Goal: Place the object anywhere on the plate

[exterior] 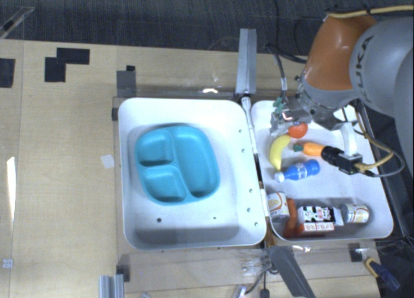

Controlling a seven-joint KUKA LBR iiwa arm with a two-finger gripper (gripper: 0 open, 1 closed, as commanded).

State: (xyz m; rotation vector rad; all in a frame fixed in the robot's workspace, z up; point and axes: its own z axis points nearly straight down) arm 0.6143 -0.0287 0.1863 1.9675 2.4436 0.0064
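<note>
You will find the blue plate [174, 164] bare in the left bin [139, 112], so no placement has been completed. The gripper [289, 121] is low at the far edge of the right bin [383, 225], over the small red-orange object [297, 131] beside the banana [279, 150]; whether it is closed on anything cannot be determined. Grasp, transfer and release remain.
</note>
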